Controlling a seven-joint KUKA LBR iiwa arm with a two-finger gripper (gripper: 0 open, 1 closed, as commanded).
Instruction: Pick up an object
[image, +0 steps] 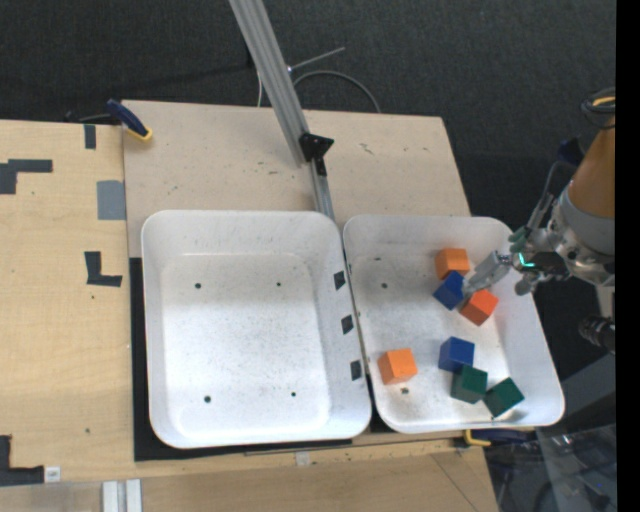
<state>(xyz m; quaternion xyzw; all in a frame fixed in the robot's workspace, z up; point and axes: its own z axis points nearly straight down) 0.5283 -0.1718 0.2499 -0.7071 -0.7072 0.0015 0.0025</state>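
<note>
The right bin (400, 240) holds several small blocks. An orange block (452, 262) lies at the top, with a blue block (449, 291) and a red-orange block (479, 306) just below it. Lower down are another orange block (398, 365), a second blue block (456, 353), a dark green block (468, 383) and a green block (503, 396). My gripper (497, 272) reaches in from the right and hangs low over the bin's right side, just above the red-orange block and beside the upper blue one. Nothing shows held in it.
The left bin (160, 300) sits beside the right one, sharing a middle rim. A slanted metal pole (285, 90) rises behind the bins. A blue and yellow clamp (130, 118) sits at the bench's far left corner.
</note>
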